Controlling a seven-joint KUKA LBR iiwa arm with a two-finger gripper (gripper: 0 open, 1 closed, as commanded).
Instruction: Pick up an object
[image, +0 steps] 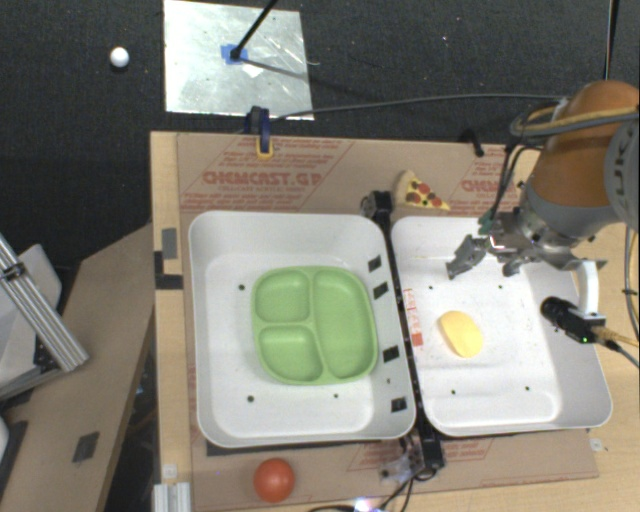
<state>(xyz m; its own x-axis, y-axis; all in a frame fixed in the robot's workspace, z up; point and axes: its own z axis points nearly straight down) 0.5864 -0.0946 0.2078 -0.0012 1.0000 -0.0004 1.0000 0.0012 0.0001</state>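
Two white bins sit side by side on the bench (200, 170). Take the green divided plate (313, 325) as your reference: it lies flat in the middle of the near-camera-left bin (215, 235), three compartments facing up.

Target candidate: one yellow oval lump (461, 333). You find it to the view's right of the plate, across the seam between the bins, resting on the floor of the second bin (560, 400) at about the plate's own height in the frame. It lies alone, touching nothing else.

Arm (585, 150): grey with an orange band, entering from the right, well beyond the plate. Its jaws hang over the second bin, right of the plate and farther back than it, above and slightly right of the yellow lump and clear of it. The two fingers (465, 260) look spread apart, and you can see nothing between them.

Other items, all outside the bins:
- toy pizza slice (422, 192), on the bench behind the plate and to its right, close to the seam's far end;
- red ball (274, 479), on the bench in front of the plate, just past the bin's near rim;
- blue clamp (260, 128), at the bench's far edge, straight behind the plate;
- foil sheet (235, 60) and small white ball (120, 57), farther back still, the ball off to the plate's left.
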